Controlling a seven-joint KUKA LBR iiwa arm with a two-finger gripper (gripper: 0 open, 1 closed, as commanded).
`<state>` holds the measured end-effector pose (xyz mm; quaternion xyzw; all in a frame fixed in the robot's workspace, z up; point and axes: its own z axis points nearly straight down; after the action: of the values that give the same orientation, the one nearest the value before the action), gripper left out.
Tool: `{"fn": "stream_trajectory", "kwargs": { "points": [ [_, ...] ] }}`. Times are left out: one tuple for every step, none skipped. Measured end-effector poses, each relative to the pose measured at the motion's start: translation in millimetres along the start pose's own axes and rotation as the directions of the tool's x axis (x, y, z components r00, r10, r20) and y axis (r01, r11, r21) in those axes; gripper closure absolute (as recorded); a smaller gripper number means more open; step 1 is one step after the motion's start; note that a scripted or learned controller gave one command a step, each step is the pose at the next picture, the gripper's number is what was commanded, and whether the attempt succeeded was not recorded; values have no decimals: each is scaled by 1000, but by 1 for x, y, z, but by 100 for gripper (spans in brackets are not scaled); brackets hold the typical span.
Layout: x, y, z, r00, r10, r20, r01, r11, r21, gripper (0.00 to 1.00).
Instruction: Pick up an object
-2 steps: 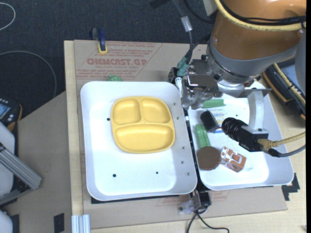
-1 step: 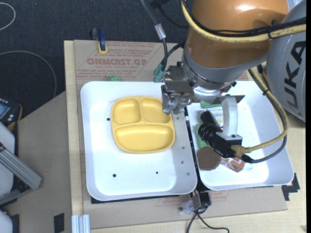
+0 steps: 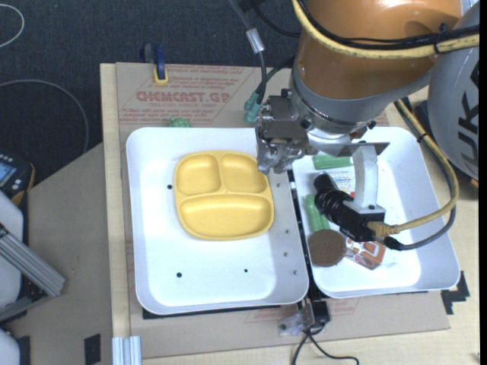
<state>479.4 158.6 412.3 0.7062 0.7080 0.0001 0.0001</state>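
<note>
A yellow three-compartment plate (image 3: 224,195) lies in the left white bin (image 3: 152,226), towards its back. The right bin (image 3: 434,265) holds a green stick (image 3: 313,213), a green flat piece (image 3: 332,161), a white printed packet (image 3: 343,182), a brown round disc (image 3: 327,247) and an orange-brown packet (image 3: 367,254). My gripper (image 3: 271,158) hangs over the ridge between the two bins, near their far end. It is just off the plate's right rear corner. The wrist hides the back of the right bin. Nothing shows between the fingers.
Both bins rest on a cardboard sheet (image 3: 190,90) with red print. A blue and yellow clamp (image 3: 158,63) grips its far edge, and a green clip (image 3: 252,109) sits behind the gripper. A yellow cable (image 3: 426,219) loops over the right bin.
</note>
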Motion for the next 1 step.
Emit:
{"fn": "stream_trajectory", "kwargs": {
  "points": [
    [1, 0, -10, 1000, -1, 0, 1, 1000, -2, 100]
  ]
}}
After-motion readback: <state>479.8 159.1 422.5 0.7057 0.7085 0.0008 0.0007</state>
